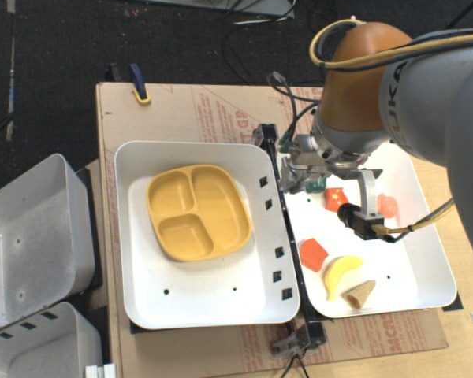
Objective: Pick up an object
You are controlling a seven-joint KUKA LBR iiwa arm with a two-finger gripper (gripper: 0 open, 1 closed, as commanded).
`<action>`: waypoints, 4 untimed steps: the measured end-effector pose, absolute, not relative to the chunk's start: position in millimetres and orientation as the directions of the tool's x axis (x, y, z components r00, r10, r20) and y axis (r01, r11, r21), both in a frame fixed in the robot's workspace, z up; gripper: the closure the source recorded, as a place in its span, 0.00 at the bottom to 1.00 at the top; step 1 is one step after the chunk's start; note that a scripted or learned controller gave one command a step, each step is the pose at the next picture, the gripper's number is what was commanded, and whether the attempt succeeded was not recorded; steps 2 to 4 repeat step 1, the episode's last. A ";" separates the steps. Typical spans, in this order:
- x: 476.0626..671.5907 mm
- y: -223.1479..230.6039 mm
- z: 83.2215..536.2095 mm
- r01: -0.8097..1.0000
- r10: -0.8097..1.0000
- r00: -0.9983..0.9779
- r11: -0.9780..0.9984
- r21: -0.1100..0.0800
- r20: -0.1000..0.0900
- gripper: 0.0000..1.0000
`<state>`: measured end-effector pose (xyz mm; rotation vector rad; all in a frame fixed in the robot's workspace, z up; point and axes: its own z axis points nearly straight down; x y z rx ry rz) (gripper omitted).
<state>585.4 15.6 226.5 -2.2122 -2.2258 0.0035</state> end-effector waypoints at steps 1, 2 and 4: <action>570.9 65.2 237.4 1.000 1.000 -0.007 0.007 -0.002 0.001 1.00; 570.9 65.2 237.4 1.000 1.000 -0.007 0.007 -0.002 0.001 1.00; 570.9 65.2 237.4 1.000 1.000 -0.007 0.007 -0.002 0.001 1.00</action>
